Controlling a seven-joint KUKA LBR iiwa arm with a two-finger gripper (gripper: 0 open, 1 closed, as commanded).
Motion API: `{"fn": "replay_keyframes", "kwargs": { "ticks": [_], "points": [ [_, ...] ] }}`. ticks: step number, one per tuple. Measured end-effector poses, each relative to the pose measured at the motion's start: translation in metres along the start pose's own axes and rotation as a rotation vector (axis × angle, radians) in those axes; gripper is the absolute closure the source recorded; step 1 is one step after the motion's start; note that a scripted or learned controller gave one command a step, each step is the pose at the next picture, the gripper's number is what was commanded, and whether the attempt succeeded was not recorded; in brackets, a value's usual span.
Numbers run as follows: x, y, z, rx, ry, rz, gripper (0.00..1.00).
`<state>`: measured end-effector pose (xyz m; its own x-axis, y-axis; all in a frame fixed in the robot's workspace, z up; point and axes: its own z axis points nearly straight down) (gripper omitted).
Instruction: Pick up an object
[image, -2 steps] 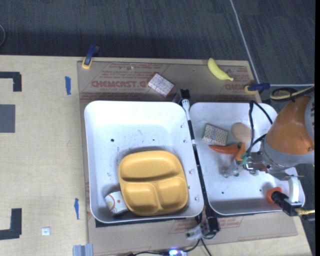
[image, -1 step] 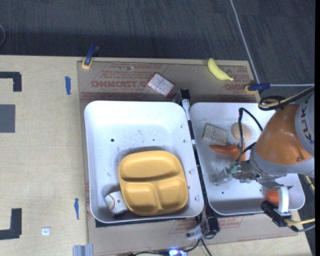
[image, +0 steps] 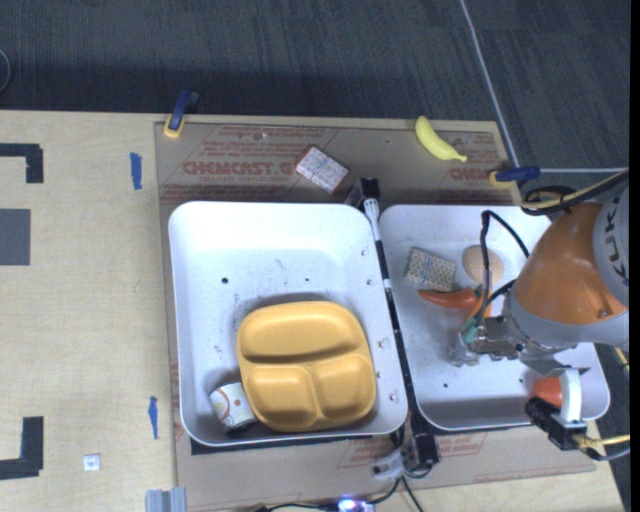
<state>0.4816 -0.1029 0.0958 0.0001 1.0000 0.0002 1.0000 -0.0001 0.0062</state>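
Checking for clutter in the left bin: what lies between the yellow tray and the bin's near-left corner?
In the camera view, a small white cup lies on its side there, against the yellow tray in the left bin.

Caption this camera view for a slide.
KUKA arm over the right bin; yellow tray in the left bin.

You see two white bins (image: 200, 235) on a brown cardboard sheet (image: 250, 160) printed with red lettering. In the left bin lies a mustard-yellow tray (image: 305, 362) and a small white cup (image: 230, 403) with orange marks. The right bin holds an orange-red carrot (image: 450, 297), a speckled grey sponge (image: 430, 267) and a tan egg (image: 478, 263). A yellow banana (image: 438, 140) lies on the cardboard. The arm (image: 575, 275) is orange and grey.
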Motion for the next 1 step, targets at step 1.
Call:
{"fn": "replay_keyframes", "kwargs": {
  "ticks": [1],
  "points": [
    [0.1165,0.0191,-0.0889,0.005,0.001,-0.001,1.00]
  ]
}}
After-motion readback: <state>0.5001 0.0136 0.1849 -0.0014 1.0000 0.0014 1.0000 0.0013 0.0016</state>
